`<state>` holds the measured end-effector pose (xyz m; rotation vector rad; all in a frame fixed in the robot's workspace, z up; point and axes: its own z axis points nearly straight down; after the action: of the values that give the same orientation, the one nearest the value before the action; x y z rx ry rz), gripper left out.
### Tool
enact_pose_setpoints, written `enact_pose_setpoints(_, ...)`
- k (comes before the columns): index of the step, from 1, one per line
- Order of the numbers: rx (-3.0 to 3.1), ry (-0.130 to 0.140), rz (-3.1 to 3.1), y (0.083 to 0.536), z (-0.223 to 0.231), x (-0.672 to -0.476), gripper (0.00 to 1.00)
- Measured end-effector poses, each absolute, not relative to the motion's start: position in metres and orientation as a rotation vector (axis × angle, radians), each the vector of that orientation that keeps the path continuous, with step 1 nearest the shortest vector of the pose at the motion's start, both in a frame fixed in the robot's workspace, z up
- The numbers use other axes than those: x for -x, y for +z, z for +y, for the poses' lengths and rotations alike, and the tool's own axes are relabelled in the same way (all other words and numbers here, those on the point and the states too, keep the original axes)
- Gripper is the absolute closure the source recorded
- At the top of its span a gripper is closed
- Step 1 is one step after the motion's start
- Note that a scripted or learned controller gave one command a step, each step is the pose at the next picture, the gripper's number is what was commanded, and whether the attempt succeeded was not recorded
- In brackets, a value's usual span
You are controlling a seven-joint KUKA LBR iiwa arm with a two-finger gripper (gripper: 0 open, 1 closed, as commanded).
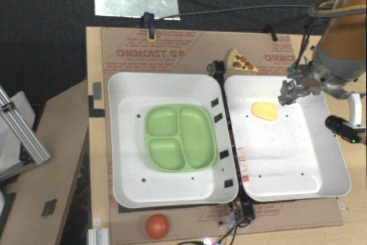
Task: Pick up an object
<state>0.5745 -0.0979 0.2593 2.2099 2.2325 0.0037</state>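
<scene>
left bin (123,123): got a green divided tray (179,137) sitting in the middle

orange ball (156,226): out on the bench in front

right bin (321,175): yellow lump (264,111) near the back

gripper (288,93): just right of the lump, bit above it, can't tell how it's set

handling guess: looks small, light, rounded, maybe slippery, so I'd pinch it across the short middle

pizza slice toy (242,61): behind the bins
</scene>
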Motion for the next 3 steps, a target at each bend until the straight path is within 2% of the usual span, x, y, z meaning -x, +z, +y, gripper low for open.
enact_pose_setpoints(2,-2.212,0.003,2.232,0.262,-0.005,-0.545,1.0)
enact_pose_setpoints(3,-2.212,0.002,2.234,0.243,0.05,-0.536,1.0)
